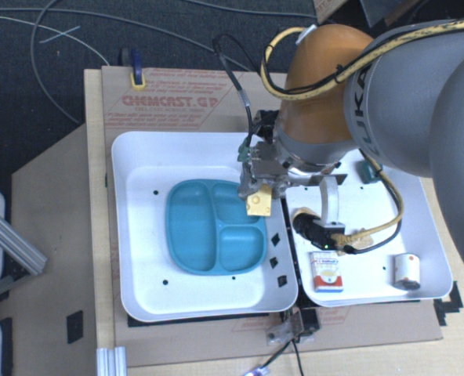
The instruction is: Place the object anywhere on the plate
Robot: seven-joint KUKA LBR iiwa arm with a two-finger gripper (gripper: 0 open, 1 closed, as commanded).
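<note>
A blue divided plate (214,226) lies in the left white bin (142,171). My gripper (257,194) hangs over the plate's upper right rim, below the orange band of the arm. A small yellow, tan-edged object (257,204) sits between the fingertips, so the gripper is shut on it just above the plate's right edge.
The right bin (424,210) holds a small red and white box (327,273) near its front left and a white cylinder (406,269) at its front right. A black and yellow cable (349,240) loops across that bin. A blue clamp (137,67) stands at the board's back left.
</note>
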